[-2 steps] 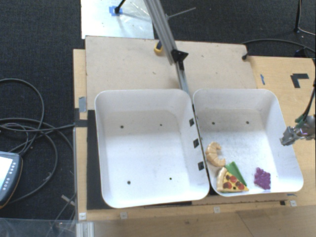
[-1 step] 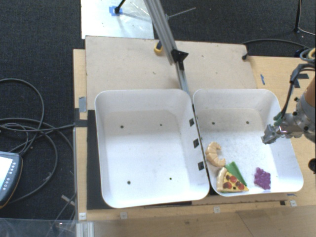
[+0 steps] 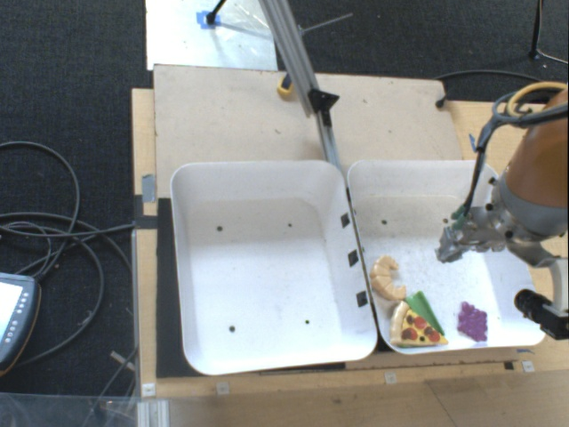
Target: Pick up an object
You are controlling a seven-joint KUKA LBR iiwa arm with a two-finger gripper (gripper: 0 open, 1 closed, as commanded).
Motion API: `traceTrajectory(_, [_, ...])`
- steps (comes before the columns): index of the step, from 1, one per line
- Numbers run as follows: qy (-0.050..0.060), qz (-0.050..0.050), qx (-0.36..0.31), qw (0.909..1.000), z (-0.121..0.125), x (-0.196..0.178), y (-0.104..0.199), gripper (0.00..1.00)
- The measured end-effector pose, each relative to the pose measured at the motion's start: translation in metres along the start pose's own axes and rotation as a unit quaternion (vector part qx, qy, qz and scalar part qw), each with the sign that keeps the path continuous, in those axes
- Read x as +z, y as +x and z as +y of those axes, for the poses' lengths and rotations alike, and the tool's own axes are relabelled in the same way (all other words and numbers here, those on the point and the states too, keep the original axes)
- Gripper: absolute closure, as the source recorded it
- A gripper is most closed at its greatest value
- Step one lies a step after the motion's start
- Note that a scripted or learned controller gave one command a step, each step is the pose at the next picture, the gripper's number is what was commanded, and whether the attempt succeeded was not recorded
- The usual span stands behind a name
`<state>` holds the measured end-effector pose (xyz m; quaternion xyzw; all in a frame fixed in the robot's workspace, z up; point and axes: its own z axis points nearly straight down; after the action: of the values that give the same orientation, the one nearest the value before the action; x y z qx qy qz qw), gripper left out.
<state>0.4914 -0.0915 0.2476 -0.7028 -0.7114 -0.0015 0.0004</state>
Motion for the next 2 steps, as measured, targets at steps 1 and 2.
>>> traceTrajectory(1, [0.0,0.0,0.0,1.0,0.002,0.011,0.061,1.0])
traceTrajectory(2, [0.0,0.0,0.0,1.0,0.012,0.018,0.122,1.0])
